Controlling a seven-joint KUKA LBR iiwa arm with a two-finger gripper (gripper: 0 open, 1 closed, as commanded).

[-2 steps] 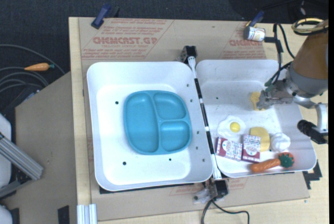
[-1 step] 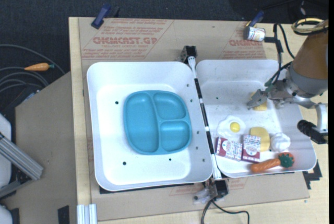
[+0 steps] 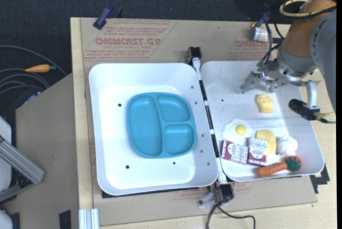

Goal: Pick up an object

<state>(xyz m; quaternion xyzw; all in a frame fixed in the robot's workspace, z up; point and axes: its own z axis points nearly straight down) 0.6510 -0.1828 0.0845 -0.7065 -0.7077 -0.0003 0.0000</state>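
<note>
My gripper (image 3: 261,83) hangs over the back of the right bin (image 3: 224,76), its fingers spread open with nothing between them. Just in front of it lies a small yellow corn piece (image 3: 264,103), apart from the fingers. Toward the bin's front sit a fried egg (image 3: 238,129), two red and white cartons (image 3: 234,151) (image 3: 257,150), a yellow rounded piece (image 3: 269,139), a white lump (image 3: 288,144) and an orange carrot (image 3: 273,168) with a green top.
The left bin (image 3: 107,89) holds a blue divided plate (image 3: 160,124). A black clip (image 3: 193,54) sits where the two bins meet at the back. The arm's grey and orange body (image 3: 307,36) rises at the right.
</note>
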